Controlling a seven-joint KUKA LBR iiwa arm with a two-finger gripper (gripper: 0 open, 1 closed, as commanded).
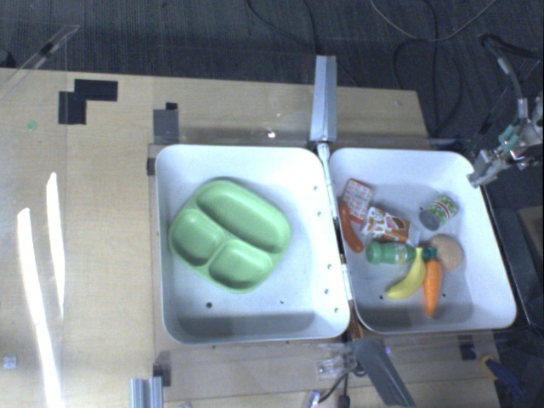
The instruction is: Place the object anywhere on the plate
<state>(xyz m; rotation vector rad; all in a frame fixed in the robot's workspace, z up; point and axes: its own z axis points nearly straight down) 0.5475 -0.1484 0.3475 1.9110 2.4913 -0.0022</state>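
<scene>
plate [229,235]: left bin [170,313] | toys: right bin [497,300] | gripper [495,161]: grip unclear

Left bin [170,304]: plate [230,235] inside, lying tilted. Right bin [493,308]: carrot [432,286] beside banana [407,281], bottle [391,253] just behind (touching the banana), can [439,211] farther back.

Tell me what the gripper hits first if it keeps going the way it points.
The gripper points left and down over the right bin's rim. Going on, it would probably meet the small can first, though depth is unclear from above.
</scene>
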